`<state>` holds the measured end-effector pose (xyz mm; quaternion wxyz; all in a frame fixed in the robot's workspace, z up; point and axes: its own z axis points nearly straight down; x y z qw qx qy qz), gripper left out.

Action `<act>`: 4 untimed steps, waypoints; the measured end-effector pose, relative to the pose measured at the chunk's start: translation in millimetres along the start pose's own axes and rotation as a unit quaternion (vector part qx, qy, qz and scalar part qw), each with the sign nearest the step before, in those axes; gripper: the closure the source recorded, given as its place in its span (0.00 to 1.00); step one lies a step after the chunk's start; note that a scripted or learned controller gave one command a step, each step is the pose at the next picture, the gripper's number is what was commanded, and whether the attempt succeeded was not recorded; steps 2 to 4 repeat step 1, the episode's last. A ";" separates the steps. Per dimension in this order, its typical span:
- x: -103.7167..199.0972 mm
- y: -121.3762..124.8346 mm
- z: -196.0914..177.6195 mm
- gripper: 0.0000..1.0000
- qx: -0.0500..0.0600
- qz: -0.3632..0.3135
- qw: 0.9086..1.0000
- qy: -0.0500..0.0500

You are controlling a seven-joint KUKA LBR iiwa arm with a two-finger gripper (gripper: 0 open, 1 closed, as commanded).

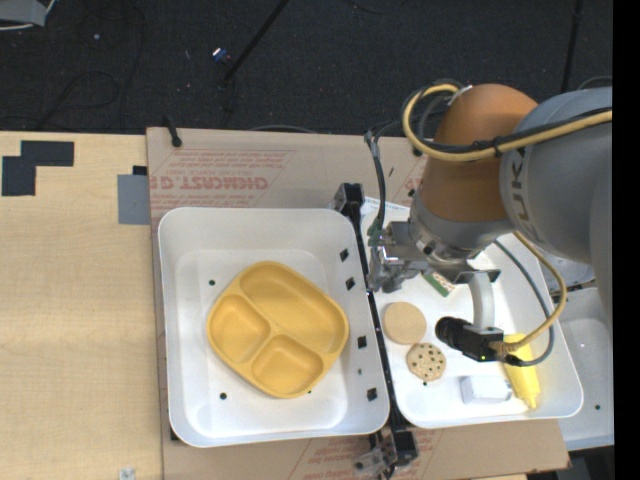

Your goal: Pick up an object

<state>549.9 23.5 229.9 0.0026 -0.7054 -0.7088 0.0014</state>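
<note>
The gripper (385,268) hangs low at the right bin's (560,408) ten o'clock corner; I cannot tell its grasp. The tan disc (405,322) lies just at its five o'clock, cookie (426,362) beyond.

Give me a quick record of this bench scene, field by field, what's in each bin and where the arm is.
left bin: yellow divided plate
right bin: tan round disc, chocolate chip cookie, banana, small white block
arm: over the right bin's upper part
held object: none seen
</note>
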 end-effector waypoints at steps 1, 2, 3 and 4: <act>58.3 2.5 5.6 1.00 -0.001 0.000 1.000 0.000; 58.3 2.5 5.6 1.00 -0.001 0.000 1.000 0.000; 58.3 2.5 5.6 1.00 -0.001 0.000 1.000 0.000; 58.3 2.5 5.6 1.00 -0.001 0.000 1.000 0.000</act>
